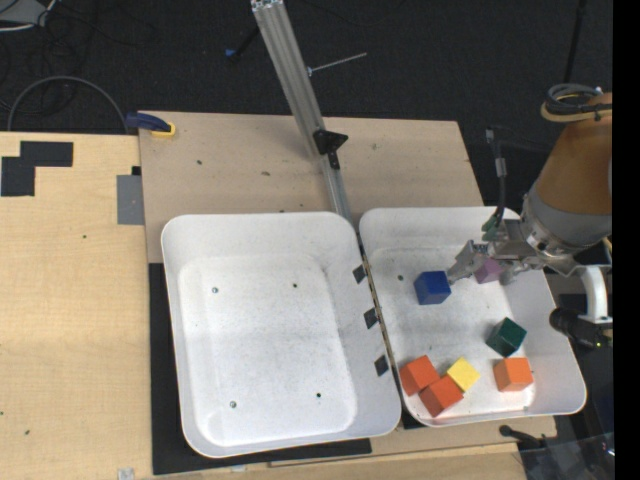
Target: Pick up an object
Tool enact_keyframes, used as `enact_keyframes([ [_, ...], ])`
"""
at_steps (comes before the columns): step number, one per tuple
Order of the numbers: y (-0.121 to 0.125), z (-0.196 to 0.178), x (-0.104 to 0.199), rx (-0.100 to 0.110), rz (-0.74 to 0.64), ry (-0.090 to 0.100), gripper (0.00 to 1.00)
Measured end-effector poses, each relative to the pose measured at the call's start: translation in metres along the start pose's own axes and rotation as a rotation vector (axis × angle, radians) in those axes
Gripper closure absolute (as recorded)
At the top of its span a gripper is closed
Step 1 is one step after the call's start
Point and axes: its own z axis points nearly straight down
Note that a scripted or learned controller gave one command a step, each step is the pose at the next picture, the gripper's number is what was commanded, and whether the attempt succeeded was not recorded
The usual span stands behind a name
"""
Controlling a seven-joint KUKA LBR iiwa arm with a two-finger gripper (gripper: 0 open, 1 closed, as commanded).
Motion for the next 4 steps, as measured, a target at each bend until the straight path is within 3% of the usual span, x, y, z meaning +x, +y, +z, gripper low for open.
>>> enact_keyframes([
  [1, 0.0, -0.01, -0.001, 0.0, 0.002, 0.001, 1.0],
  [2, 0.0, -0.009, -0.001, 0.001, 0.003, 0.001, 0.0],
  [3, 0.06, 0.102, 0.05, 0.003, -0.009, 0.0, 0.0],
  [4, 0.041, 0.111, 0.051, -0.005, -0.006, -0.003, 0.0],
])
